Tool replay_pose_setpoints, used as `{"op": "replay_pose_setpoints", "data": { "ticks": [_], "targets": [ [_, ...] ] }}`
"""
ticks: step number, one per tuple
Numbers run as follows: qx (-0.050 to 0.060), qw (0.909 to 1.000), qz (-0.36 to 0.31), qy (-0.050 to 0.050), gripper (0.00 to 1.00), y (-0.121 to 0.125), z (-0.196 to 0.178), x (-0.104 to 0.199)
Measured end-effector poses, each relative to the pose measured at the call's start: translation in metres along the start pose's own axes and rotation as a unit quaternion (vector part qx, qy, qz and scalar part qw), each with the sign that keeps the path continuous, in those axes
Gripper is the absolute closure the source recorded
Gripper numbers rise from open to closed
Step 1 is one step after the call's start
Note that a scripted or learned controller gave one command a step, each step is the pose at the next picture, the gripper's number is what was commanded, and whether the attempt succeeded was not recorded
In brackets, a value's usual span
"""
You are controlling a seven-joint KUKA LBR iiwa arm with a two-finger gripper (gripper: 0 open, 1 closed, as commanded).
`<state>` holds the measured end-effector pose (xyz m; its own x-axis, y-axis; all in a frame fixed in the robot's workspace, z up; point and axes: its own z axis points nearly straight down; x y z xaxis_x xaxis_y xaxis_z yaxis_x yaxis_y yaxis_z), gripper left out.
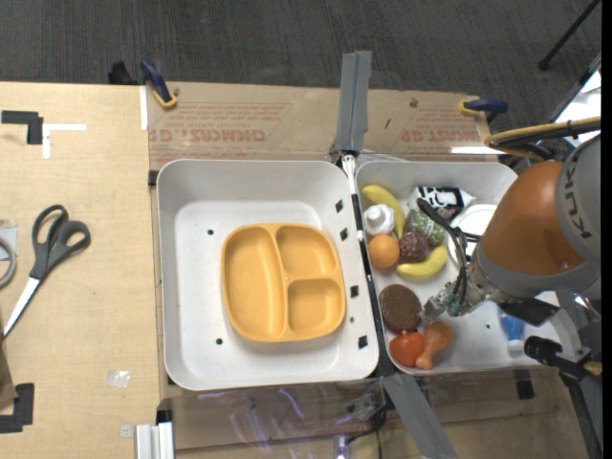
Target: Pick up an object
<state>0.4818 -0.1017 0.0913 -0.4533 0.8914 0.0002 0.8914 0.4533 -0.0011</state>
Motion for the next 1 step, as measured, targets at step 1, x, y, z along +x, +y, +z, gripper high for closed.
{"op": "replay_pose_setpoints", "data": {
  "ticks": [1],
  "targets": [
    [0.0,0.9977,0.067,-0.001,1.0,0.0511,-0.1001,0.0403]
  ]
}}
